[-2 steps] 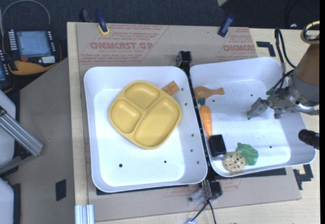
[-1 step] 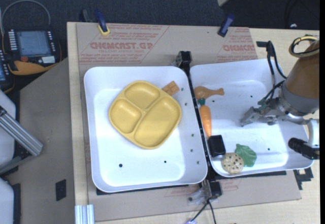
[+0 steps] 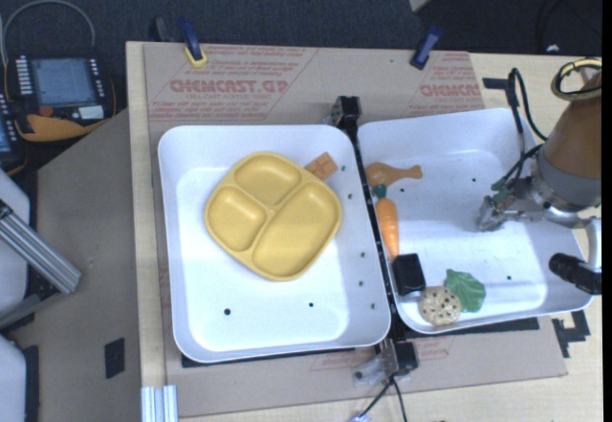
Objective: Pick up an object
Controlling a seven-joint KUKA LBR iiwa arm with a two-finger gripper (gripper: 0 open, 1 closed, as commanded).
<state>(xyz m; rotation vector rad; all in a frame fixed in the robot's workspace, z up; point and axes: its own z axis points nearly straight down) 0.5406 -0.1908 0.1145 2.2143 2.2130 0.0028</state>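
cardboard printed "chemcast gp" covers the tabletop (image 3: 287, 76) under both bins. left bin (image 3: 191, 315) holds a yellow divided plate (image 3: 273, 215). right bin (image 3: 449, 138) keeps a carrot (image 3: 387, 227), drumstick (image 3: 392, 173), black block (image 3: 408, 273), cookie (image 3: 439, 304) and green leaf (image 3: 467, 288) along its left and near edges, probably scattered as pick targets. end effector (image 3: 499, 211) sits low over bare bin floor, well apart from them; i cannot tell its grip state.

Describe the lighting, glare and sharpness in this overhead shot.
Camera view: even, diffuse light, soft short shadows beside the yellow plate and carrot; mild sheen on the left bin floor, nothing blown out; bin contents are sharp; the gripper looks slightly soft and its fingers are hard to make out; the floor around the bench is dim.
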